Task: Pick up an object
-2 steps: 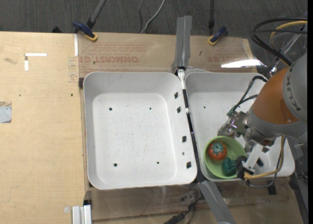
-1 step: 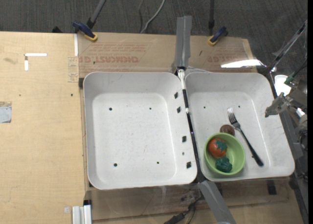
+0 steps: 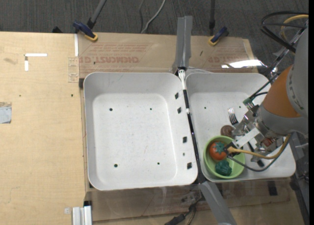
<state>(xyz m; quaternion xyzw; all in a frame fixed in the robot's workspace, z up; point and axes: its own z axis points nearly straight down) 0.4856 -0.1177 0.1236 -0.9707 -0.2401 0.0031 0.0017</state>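
You are looking down on two white bins: the left bin (image 3: pixel 132 130) and the right bin (image 3: pixel 216 94). In the right bin's near corner a green bowl (image 3: pixel 235 170) is holding an orange-red ball (image 3: pixel 217 151) and a teal object (image 3: pixel 223 168). The arm's gripper (image 3: pixel 245 138) is hanging beside the bowl, near a fork (image 3: pixel 232 117).

The left shallow white plastic bin (image 3: pixel 135 130) offers open floor throughout. In the right white bin (image 3: pixel 211 96), the far half lies open; the near corner is crowded by a round green bowl (image 3: pixel 235 170) holding an orange ball (image 3: pixel 217 151), with a metal fork (image 3: pixel 232 117) just beyond.
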